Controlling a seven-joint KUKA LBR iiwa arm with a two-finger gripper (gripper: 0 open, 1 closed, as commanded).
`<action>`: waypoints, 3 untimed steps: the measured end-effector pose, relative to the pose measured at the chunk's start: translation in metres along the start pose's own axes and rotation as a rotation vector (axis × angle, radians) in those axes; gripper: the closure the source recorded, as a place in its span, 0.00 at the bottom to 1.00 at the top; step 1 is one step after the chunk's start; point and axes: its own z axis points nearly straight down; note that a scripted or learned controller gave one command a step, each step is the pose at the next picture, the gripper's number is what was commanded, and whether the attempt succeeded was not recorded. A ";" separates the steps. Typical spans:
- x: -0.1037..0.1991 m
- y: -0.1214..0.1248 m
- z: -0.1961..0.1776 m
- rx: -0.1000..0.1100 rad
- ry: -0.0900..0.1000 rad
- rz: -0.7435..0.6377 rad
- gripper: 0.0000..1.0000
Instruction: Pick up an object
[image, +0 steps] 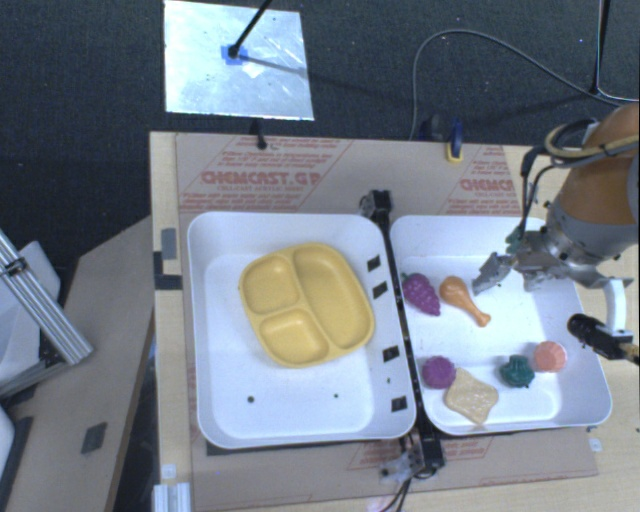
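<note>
Gripper (513, 270): fingers apart, nothing held, poised nr right bin's (598, 408) far edge, over drumstick (464, 299), prob. target.

Glossy yellow plastic tray (305, 303) in smooth white plastic bin (225, 400); matt brown cardboard (270, 170) beneath.

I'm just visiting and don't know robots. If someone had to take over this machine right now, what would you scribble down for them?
Gripper: open, holding nothing, hanging above the right bin, just right of the toy drumstick.
Things in the right bin: purple grapes, drumstick, a purple piece, a tan cracker-like piece, a dark green piece, a pink-orange ball.
Left bin: a yellow divided tray.
Done: nothing picked yet.
Left: close on one item, probably the drumstick as the nearest, and lift it.
</note>
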 end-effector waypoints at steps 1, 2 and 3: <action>0.000 0.003 -0.008 -0.013 -0.002 -0.003 0.00; -0.009 0.001 0.048 -0.009 -0.002 0.000 0.00; -0.009 0.002 0.099 -0.011 -0.002 0.000 0.00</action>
